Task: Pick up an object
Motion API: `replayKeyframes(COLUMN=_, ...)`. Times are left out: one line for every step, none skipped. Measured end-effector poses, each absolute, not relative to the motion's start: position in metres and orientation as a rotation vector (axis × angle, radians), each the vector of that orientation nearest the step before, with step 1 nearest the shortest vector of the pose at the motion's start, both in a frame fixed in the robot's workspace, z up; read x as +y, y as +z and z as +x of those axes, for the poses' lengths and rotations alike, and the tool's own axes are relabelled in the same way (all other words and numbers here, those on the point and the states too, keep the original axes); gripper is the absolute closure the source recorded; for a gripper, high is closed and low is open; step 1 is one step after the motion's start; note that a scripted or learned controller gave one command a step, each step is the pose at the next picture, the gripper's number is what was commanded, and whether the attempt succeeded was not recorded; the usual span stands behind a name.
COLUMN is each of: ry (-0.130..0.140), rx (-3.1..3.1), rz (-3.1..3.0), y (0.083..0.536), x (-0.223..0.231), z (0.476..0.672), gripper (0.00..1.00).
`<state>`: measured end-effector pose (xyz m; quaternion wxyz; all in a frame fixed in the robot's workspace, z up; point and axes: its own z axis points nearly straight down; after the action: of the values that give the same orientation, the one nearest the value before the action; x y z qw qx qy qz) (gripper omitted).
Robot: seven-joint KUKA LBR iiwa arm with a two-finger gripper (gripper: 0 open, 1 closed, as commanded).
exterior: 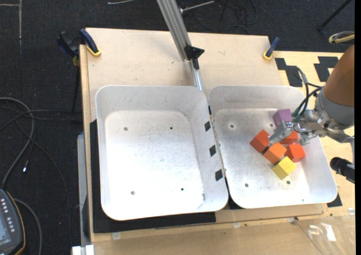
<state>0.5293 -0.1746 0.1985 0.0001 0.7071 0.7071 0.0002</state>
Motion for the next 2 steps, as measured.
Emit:
replayKeyframes(ry=0.006, rx=2.223, rz=2.211, y=0.095, x=-0.117, z=0.578, gripper=0.00)
replayKeyframes(ry=0.006, rx=2.225, rz=2.213, y=0.096, x=-0.100, z=0.627, gripper=0.00)
